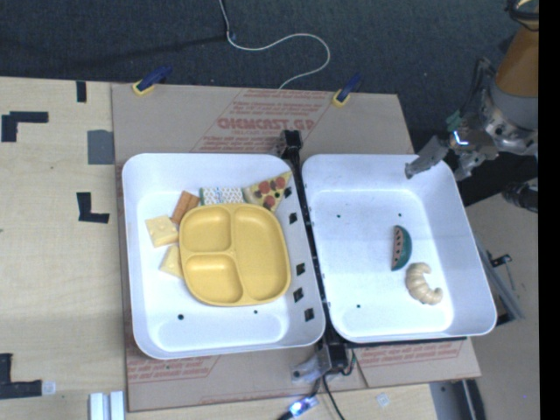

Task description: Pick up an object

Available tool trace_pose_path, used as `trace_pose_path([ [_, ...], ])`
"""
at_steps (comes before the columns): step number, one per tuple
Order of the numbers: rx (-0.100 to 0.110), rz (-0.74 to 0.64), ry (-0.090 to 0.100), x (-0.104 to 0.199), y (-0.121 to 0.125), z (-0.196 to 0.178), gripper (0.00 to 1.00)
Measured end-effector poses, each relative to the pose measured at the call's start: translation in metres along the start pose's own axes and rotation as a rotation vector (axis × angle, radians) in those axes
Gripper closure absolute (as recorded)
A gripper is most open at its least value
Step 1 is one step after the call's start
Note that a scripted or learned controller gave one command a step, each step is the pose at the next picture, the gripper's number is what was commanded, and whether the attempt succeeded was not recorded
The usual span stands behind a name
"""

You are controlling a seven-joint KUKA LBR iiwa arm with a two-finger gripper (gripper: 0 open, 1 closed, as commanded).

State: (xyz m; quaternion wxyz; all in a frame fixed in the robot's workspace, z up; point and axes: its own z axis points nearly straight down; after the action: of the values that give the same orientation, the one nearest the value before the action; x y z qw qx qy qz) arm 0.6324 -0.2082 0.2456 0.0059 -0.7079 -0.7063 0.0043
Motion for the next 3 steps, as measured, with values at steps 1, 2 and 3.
trace_pose_path([
  [1, -0.013, -0.004, -0.003, 0.001, 0.002, -0.009, 0.00],
  [2, -0.010, -0.003, -0.003, -0.006, 0.000, 0.037, 0.00],
  [3, -0.009, -0.004, -0.003, -0.004, -0.004, 0.101, 0.00],
])
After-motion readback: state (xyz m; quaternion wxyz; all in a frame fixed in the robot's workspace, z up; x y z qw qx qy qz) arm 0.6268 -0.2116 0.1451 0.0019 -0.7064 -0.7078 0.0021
